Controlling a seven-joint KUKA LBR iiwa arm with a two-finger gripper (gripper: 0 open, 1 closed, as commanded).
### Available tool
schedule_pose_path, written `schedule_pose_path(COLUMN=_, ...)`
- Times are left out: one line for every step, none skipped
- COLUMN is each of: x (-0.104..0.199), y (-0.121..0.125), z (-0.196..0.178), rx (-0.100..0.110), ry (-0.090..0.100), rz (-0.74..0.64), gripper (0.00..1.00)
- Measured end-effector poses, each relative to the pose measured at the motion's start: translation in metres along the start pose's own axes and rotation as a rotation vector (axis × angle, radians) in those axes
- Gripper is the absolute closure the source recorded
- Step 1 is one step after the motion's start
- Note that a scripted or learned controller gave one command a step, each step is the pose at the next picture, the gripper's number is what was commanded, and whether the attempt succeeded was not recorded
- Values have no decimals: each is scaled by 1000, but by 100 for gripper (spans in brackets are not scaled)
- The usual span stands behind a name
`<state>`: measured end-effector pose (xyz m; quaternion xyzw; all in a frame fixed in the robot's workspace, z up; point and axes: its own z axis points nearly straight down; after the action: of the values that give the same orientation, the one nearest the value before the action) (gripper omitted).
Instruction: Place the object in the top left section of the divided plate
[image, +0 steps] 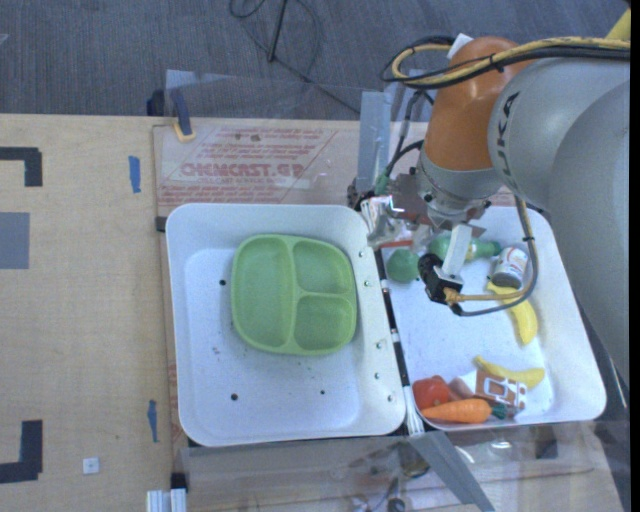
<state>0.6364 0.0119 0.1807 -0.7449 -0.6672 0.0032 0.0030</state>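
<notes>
BENCH, OVERHEAD CAM: Grey KUKA arm (570, 120) w/ orange band reaches in from frame right, its gripper (393, 232) low over the upper-left corner of the right bin (445, 345). Whether the gripper is open or closed can't be told from this angle, as wrist hardware covers it.

A green round item (403, 265) lies just below the gripper in the frame, beside the wall shared w/ the left bin (200, 360). Whether it's held, or even touched, can't be made out.

The green divided plate (295, 295) sits flat near the ctr of the left bin, well apart from the round item, w/ both bins' rims between them. Plate has 3 sections: one tall at its left, two smaller stacked at its right.

Elsewhere in the right bin:
- A second green item (482, 247) is partly behind the wrist.
- A small bottle (510, 268) w/ red label sits just right of that.
- A yellow banana (524, 322) lies below the bottle.

Along the bin's lower edge:
- Another banana (512, 374) lies there, w/ a small printed box (497, 390) against it.
- An orange carrot (460, 410) lies crosswise.
- A red veg (432, 391) sits just above the carrot's left end.

Top of frame, a pinkish printed sheet (245, 165) lies on the wooden bench (80, 330) above the left bin, w/ a blue tape strip (133, 172) to its left.
</notes>
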Motion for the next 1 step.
schedule_pose_path(x=69, y=-44, z=0, rx=0, ry=-1, rz=-327, gripper=100)
